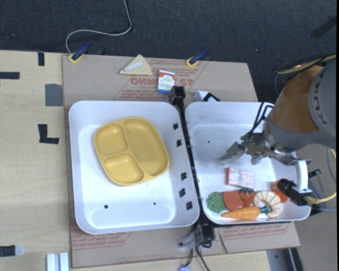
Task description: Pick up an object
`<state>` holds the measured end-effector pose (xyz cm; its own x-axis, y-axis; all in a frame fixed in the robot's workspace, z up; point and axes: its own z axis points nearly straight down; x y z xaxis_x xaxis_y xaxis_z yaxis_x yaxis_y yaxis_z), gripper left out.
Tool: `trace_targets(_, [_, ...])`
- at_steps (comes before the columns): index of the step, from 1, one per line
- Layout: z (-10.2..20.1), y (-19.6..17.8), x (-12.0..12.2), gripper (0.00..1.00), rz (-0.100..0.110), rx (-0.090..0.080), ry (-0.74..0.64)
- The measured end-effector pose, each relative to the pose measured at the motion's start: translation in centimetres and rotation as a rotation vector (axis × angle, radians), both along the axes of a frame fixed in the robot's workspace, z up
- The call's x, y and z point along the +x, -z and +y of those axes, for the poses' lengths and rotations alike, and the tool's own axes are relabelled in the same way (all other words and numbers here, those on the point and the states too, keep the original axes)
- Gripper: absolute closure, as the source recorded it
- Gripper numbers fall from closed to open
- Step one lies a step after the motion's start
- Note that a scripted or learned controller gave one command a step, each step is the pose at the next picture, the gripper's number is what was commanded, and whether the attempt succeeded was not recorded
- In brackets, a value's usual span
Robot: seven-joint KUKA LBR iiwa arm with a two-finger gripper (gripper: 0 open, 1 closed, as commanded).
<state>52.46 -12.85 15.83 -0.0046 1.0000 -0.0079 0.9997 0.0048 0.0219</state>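
Yellow divided plate [131,150] lay in left bin [85,208], long axis diagonal. Small red-white carton [166,82] sat on cardboard [226,83] by bins' far edge, print unreadable. Right bin [214,117]: gripper [241,150] hovered mid-bin, fingers spread, grasping nothing. Red packet [239,177] just beneath, label illegible. Carrot [241,213] lay along near edge, tip pointing left.

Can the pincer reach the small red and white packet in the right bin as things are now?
Probably yes. The pincer hangs just above the packet, which lies flat with nothing on top; the toy carrot and other toy foods sit lower, apart.
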Motion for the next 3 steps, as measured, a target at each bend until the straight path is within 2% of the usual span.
trace_targets(1, [0.0,6.8,-1.7,0.00,0.005,-0.002,0.006])
trace_targets(2, [6.6,-2.7,5.4,0.00,0.019,0.008,0.002])
trace_targets(3, [3.2,4.1,0.4,0.00,0.026,0.008,0.005])
